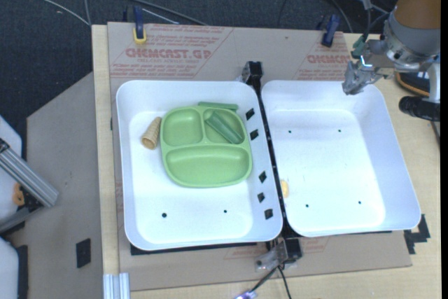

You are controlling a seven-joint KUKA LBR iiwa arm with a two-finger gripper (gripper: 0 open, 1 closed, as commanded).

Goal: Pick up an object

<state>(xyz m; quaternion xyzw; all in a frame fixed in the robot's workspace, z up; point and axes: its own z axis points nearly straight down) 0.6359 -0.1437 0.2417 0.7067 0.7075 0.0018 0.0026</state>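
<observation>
In the left bin (140,206) lies a green divided plate (203,164). A green pod-shaped piece (225,126) rests in the plate's upper right compartment. Behind the plate, a flat green strip (218,106) lies along its far edge. A tan cone (150,133) lies just left of the plate. A small yellow bit (283,187) sits at the right bin's left wall. My gripper (353,82) hangs over the far right corner of the right bin (336,171), well away from all these objects, with nothing seen in it.
The bins stand side by side on a cardboard sheet (189,45) held by blue clamps (139,24). Black clips (262,178) run along the seam between the bins. Cables cross the dark floor behind the bench.
</observation>
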